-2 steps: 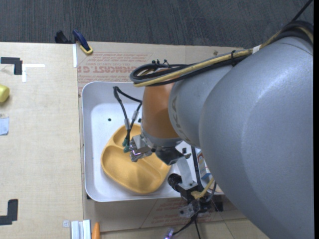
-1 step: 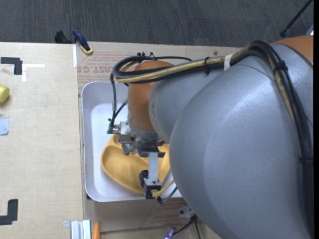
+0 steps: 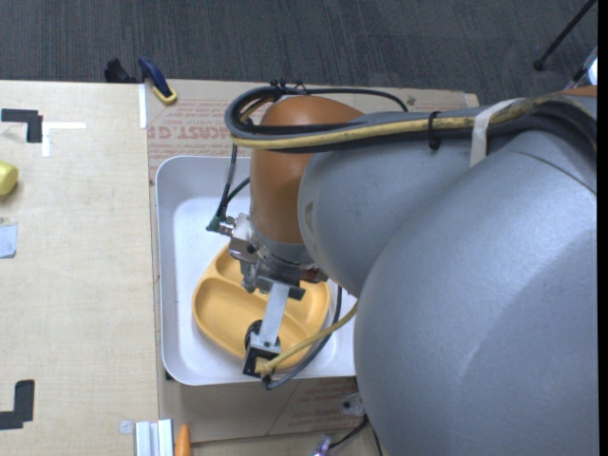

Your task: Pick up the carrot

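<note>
A white bin point(image 3: 180, 198) sits on a sheet of cardboard with red print point(image 3: 190, 126), beside the pale wooden surface point(image 3: 76, 302). In the bin lies a yellow divided plate point(image 3: 214, 302), resting against the bin's near wall; the parts of its compartments that show are bare yellow. The grey arm point(image 3: 475, 283), with its orange band point(image 3: 280, 188), reaches in from the right and hangs over the plate, covering the bin's right side. The claw point(image 3: 274, 275) points down at the plate's middle; whether it is open or closed, and whether it has anything, cannot be told. Where the carrot lies cannot be told either. A small yellow thing point(image 3: 5, 179) lies at the surface's left edge.
</note>
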